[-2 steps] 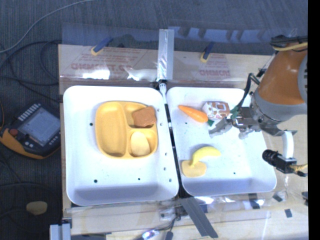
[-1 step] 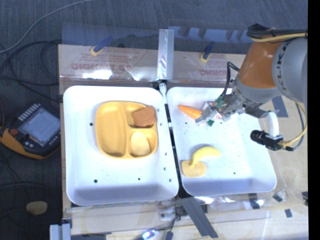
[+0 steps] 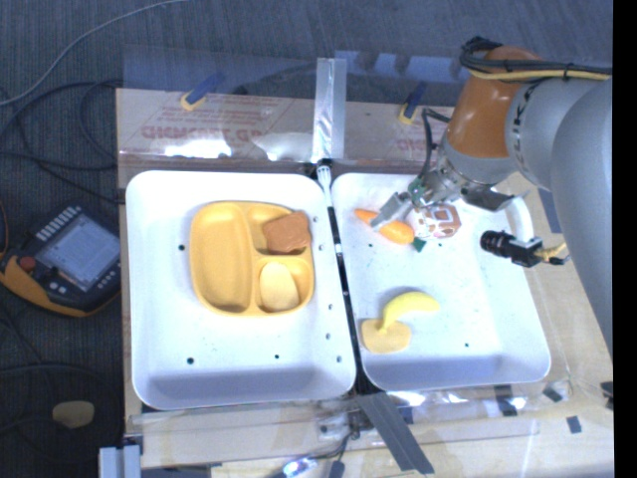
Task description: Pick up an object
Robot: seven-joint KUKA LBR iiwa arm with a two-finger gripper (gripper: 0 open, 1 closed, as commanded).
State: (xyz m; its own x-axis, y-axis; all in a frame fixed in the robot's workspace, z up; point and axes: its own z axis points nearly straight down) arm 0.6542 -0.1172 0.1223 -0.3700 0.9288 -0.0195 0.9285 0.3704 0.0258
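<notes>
So the grey two-finger gripper point(image 3: 406, 205) sits low in the upper part of the right white bin point(image 3: 518, 352), right over a small orange carrot-shaped piece point(image 3: 391, 229). Can't tell how its jaws stand. A yellow banana-shaped toy point(image 3: 396, 319) lies lower down.

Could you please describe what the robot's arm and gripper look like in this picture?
The arm is a thick, rounded, smooth grey body with a glossy orange band above the wrist. Black cables run along its top. The gripper is small and metallic grey, with thin fingers and a round red-and-white part beside them. A short black cylinder with a yellowish tip juts out nearby.
</notes>
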